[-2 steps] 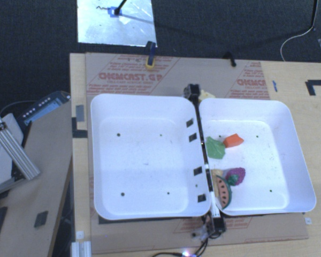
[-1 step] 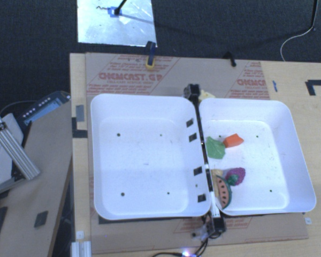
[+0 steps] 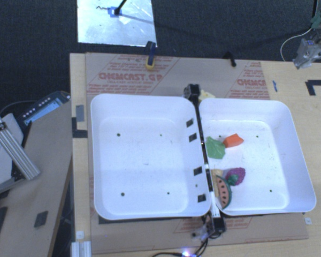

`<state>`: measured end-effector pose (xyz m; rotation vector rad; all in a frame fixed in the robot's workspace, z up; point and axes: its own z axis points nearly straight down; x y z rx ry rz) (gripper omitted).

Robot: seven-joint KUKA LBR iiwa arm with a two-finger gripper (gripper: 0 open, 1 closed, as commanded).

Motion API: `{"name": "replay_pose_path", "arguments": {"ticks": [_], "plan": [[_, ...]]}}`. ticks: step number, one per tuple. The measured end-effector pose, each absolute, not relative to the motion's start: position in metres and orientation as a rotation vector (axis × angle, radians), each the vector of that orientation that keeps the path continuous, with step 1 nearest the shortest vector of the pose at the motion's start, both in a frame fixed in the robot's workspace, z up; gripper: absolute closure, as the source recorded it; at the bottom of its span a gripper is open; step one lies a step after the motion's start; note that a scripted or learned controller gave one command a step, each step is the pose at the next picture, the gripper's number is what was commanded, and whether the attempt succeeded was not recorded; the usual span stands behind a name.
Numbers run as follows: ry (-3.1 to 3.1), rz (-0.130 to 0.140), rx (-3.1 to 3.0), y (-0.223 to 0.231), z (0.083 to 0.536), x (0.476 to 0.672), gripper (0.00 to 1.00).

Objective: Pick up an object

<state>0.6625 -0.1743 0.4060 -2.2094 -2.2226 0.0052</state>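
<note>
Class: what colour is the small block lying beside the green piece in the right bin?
Orange, seen in the camera view.

- Two white bins sit side by side on the table [image 3: 123, 68]: the left bin [image 3: 144, 159] and the right bin [image 3: 267, 159].
- In the right bin, close to the dividing edge, an orange piece [image 3: 233, 140] lies just beside a green piece [image 3: 215, 148].
- Nearer, a purple piece [image 3: 236, 175] touches a watermelon slice [image 3: 223, 191].
- A yellow object [image 3: 150, 65] sits at the table's far edge.

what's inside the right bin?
Right bin holds four small items near its left wall: orange piece, green piece, purple piece, watermelon slice. Whatever lies under them is covered.
</note>
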Motion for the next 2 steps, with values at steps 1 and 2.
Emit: {"name": "replay_pose_path", "arguments": {"ticks": [1,2], "plan": [[-2.228,-0.004,-2.222,-0.188,0.431,0.669,1.00],[-2.226,-0.004,-2.224,-0.207,0.449,0.669,1.00]]}}
